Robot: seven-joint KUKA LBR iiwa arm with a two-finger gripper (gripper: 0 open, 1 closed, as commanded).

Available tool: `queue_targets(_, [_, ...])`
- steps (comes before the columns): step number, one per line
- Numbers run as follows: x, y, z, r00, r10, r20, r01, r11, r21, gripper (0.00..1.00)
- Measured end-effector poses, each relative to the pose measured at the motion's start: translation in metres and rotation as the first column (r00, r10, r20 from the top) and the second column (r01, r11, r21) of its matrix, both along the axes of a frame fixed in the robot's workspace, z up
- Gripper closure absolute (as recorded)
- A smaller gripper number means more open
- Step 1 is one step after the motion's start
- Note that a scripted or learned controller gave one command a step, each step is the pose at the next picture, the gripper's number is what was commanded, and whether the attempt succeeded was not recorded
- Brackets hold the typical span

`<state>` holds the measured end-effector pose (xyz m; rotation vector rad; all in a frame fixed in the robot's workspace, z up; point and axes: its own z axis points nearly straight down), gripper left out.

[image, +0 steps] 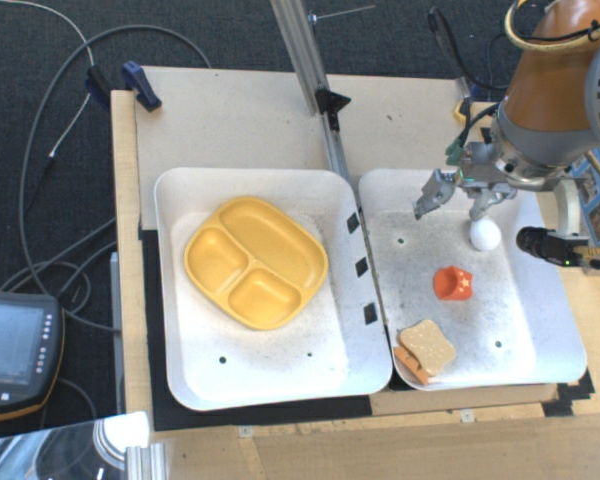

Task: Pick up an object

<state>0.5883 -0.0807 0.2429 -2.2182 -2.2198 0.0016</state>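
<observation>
**Hovering Over the Right Bin: Hand Spread, Nothing Held**

Reaching in from the right side of the view, the arm (550,78) places its hand (460,203) above the far part of the right bin (540,358). The two fingers (432,194) are spread wide apart, and nothing sits between them.

Contents of the right bin:
- A white ball (485,234) lies just beside the hand, apart from both fingertips.
- An orange cup (453,283) lies near the bin's middle.
- A sandwich (426,349) rests at the near left corner, against the bin wall.

Contents of the left bin (180,368):
- A yellow divided plate (256,261) with three compartments lies near the centre.

Both bins stand side by side on the tabletop (230,118).
</observation>
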Motion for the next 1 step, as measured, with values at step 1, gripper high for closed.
queue_targets(1, [0.0008, 0.0001, 0.0114, 1.0, 0.0, 0.003, 0.0, 1.0, 0.0, 1.0])
